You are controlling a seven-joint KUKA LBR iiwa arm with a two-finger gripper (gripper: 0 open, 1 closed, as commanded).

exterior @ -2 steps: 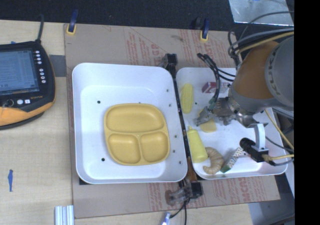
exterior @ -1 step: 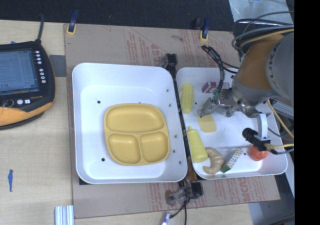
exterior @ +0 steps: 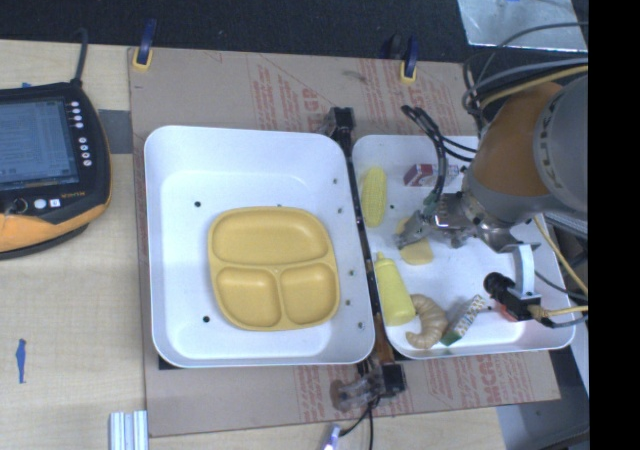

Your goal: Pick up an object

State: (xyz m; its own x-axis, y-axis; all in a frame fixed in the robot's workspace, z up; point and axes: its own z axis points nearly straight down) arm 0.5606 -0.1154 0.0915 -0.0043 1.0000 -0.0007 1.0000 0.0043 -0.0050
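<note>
Croissant [exterior: 428, 320] lies nearest you; the jaws [exterior: 415, 230] hover over the cheese wedge [exterior: 418, 253], state unclear. You must lower and grip.

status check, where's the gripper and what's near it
Gripper low in right bin. Over yellow wedge. Corn cob, croissant close by.

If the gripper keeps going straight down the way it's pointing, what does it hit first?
Probably the pale yellow wedge just below the gripper in the right bin; depth is hard to judge from this slanted view.
</note>
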